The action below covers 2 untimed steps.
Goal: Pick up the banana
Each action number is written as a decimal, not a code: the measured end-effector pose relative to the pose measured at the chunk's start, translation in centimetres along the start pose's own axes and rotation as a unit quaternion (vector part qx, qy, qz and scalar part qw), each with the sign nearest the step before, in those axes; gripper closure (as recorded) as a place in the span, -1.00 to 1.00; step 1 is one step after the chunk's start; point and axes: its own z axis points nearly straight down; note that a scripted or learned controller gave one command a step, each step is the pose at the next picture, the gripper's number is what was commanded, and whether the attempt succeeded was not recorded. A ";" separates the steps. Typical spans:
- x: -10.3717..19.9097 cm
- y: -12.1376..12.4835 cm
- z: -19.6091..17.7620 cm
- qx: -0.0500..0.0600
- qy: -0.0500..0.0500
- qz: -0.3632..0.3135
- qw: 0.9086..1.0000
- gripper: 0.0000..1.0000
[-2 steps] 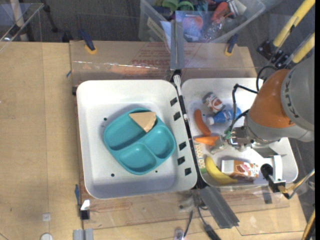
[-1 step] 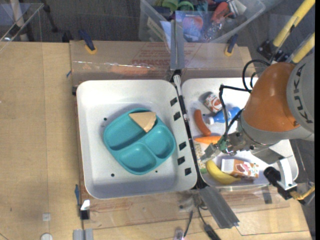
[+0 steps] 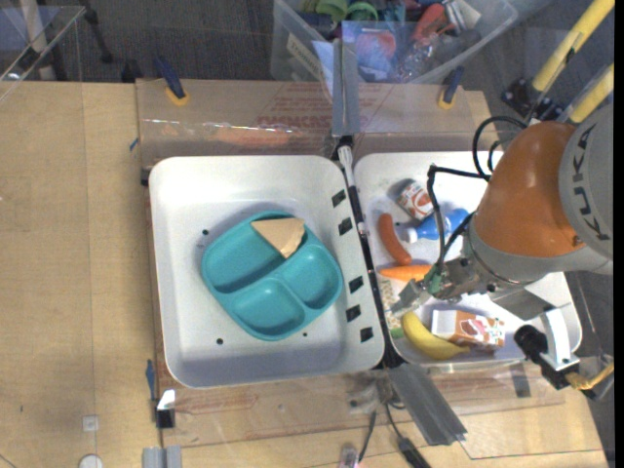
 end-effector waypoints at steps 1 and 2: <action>0.0 0.0 0.0 0.000 0.000 0.000 1.000 -1.00; 0.0 0.0 0.0 0.000 0.000 0.000 1.000 -1.00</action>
